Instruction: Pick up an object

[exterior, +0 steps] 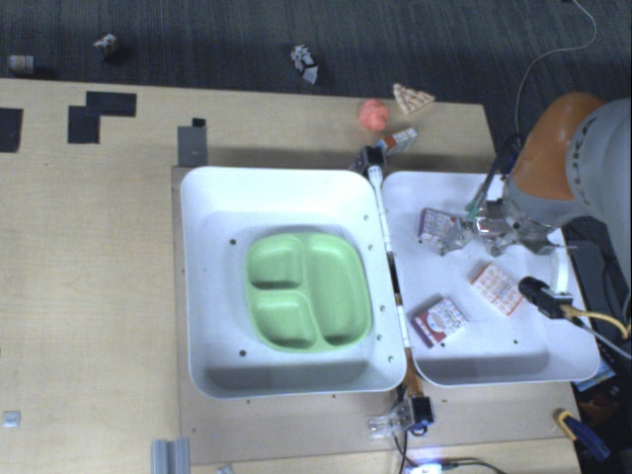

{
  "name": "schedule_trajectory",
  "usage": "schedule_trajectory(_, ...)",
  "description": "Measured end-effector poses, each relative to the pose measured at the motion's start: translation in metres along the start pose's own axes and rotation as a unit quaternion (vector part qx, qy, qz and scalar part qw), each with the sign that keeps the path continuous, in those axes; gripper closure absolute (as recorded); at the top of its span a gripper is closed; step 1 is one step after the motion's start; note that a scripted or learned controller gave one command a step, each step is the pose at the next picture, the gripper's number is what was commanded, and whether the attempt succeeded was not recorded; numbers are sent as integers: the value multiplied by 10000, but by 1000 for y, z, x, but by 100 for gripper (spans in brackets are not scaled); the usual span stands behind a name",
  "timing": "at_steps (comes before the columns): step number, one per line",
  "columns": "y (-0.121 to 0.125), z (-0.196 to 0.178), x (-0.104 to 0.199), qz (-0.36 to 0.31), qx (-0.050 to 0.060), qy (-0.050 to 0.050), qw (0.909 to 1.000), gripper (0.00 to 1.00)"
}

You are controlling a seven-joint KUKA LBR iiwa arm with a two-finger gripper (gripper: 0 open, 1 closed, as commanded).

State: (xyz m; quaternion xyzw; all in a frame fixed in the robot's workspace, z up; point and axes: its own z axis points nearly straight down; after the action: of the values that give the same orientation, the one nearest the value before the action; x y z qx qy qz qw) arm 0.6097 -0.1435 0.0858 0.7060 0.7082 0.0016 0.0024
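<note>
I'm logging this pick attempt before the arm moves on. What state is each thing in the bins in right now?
green tray: lying flat in the left bin, compartments bare.
purple packet: lying in the right bin, just beside the pincer.
orange-patterned packet: lying flat, untouched.
dark red packet: lying flat near the bin's front, untouched.
pincer: low over the right bin; open or shut cannot be told.
</note>
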Motion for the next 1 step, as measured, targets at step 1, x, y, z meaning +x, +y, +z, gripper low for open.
schedule_trajectory(1, 2, -13, 1, -12, -36, -3, 10000, 100)
